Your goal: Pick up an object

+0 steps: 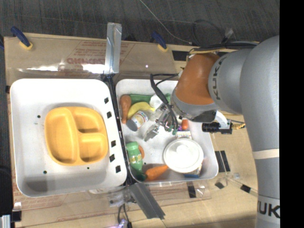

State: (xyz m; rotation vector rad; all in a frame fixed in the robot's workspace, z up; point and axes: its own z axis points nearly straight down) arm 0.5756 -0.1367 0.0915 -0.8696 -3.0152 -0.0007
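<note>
While reaching in from the right, hung with gripper (156,122) low over the right bin (209,148), fingers apart and holding nothing. Stood just beside a small jar (137,120) and a banana (137,109), with a carrot (125,106) at the bin's left wall (a second carrot (156,172) lay near the front). Sat nearby: white bowl (183,156). Held a yellow divided tray (76,135): left bin (23,127).

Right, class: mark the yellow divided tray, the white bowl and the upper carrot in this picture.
yellow divided tray (76,134), camera view, on the ridge between its compartments.
white bowl (183,155), camera view, on the middle of its inside.
upper carrot (125,106), camera view, on the middle of its orange body.
</note>
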